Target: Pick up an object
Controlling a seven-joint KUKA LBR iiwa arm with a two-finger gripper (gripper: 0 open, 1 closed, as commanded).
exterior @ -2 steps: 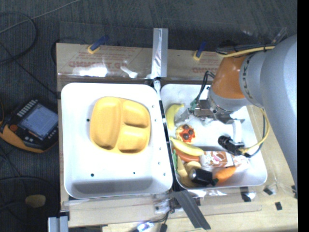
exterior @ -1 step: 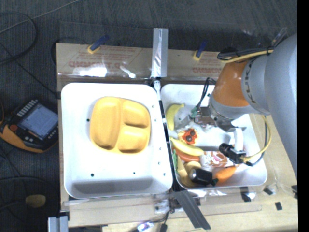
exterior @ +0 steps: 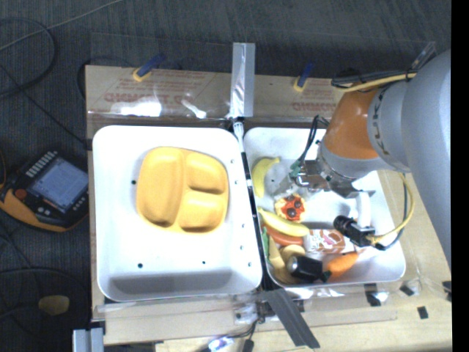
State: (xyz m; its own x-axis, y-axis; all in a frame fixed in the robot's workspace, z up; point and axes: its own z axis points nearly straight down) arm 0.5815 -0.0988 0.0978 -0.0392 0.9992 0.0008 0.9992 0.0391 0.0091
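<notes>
Pincer (exterior: pixel 299 178) low in right white bin (exterior: pixel 388 266), over yellow plastic bananas (exterior: pixel 282 226); spread or pressed together, cannot tell. Yellow compartment tray (exterior: pixel 182 188) in left bin (exterior: pixel 117 270).

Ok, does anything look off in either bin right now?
Nothing spilled or damaged. The yellow tray lies alone in the left bin; the right bin is crowded, its bananas and carrot overlapping.

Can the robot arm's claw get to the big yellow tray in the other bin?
Probably yes. The yellow tray lies alone in the left bin with nothing on top, though the arm is over the right bin.
</notes>
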